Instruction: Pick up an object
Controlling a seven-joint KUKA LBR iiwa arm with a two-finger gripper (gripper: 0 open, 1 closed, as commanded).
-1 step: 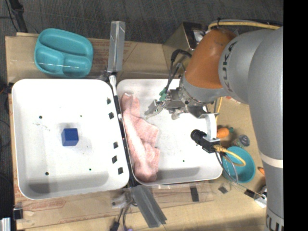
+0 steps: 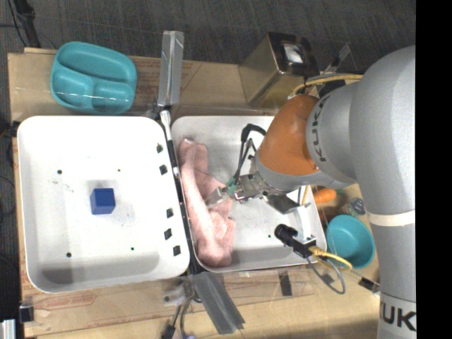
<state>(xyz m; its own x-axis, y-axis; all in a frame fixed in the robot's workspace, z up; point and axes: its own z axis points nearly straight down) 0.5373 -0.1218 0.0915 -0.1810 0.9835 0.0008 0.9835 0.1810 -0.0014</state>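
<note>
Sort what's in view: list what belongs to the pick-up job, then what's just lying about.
Job: tool; pink cloth in the right bin; blue cube in the left bin.

Lying about: teal divided tray; teal bowl; orange item, too hidden to name.

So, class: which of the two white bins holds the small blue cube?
The left white bin: the small blue cube sits there, away from the hand.

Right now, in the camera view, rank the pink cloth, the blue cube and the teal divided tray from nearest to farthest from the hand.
1. Pink cloth: in the right bin, right beside the hand, on its left.
2. Blue cube: middle of the left bin.
3. Teal divided tray: on the bench beyond the left bin's far corner.
</note>
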